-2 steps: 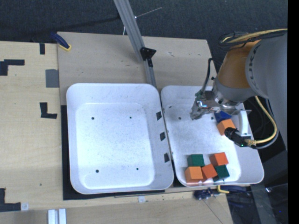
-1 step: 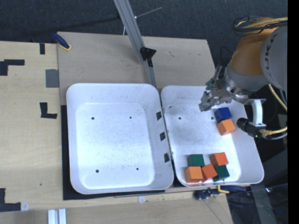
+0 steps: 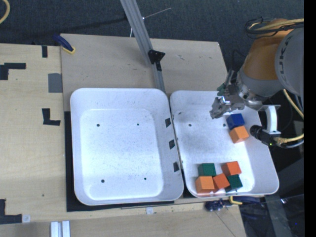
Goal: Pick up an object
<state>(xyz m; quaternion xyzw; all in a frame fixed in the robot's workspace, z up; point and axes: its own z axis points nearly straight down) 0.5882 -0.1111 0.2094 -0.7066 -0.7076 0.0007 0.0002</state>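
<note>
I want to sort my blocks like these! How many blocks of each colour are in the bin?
Orange blocks: 4
Green blocks: 2
Blue block: 1
Total: 7 blocks, all in the right bin.

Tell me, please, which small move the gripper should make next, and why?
Probably shift slightly toward the blue cube and descend: the gripper sits just beside it in the right bin, holding nothing visible.

bins: 2 (image 3: 121,95) | orange blocks: 4 (image 3: 239,134) | green blocks: 2 (image 3: 207,169) | blue blocks: 1 (image 3: 235,119)
</note>
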